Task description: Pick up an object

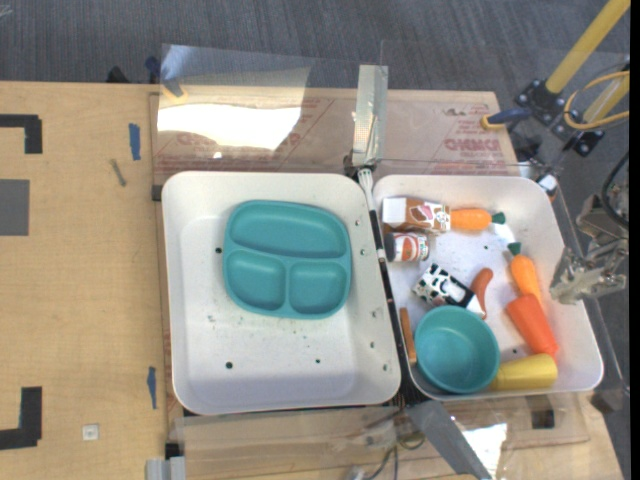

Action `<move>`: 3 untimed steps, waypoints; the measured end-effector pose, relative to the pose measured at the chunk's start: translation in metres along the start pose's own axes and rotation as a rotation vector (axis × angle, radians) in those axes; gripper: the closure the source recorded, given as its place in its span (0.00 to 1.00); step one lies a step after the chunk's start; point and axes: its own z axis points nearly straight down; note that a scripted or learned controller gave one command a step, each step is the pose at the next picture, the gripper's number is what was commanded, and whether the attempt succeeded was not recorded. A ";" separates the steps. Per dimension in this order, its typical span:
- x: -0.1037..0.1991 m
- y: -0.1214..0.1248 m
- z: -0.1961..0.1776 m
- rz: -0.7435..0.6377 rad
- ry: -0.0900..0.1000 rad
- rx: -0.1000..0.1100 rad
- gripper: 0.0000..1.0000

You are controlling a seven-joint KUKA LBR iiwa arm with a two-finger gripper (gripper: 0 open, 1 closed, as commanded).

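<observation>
The right bin (560, 218) holds several toy foods. A small carton (418, 213) and an orange carrot (470, 219) lie at its far side, with a little brown bottle (408, 247) just below them. A cow-patterned piece (440, 285) and a red sausage (482, 286) sit mid-bin. Two more carrots (524, 275) (532, 324) lie toward the right wall. A teal bowl (456, 348) stands upright at the near side, and a yellow piece (528, 371) lies beside it. My gripper (580, 278) hangs grey at the bin's right rim, beside the carrots and touching nothing I can make out.
The left bin (190, 268) bears a teal divided plate (288, 258). A thin brown stick (406, 333) lies along the right bin's left wall. A clear upright panel (370, 118) stands behind the bins. Cables and a yellow pole (590, 38) are at the far right.
</observation>
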 end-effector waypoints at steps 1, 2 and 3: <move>-0.001 0.001 0.002 -0.002 0.000 -0.004 0.00; -0.025 -0.031 0.118 -0.031 -0.001 -0.007 0.00; -0.002 0.005 0.121 0.034 -0.001 -0.001 0.00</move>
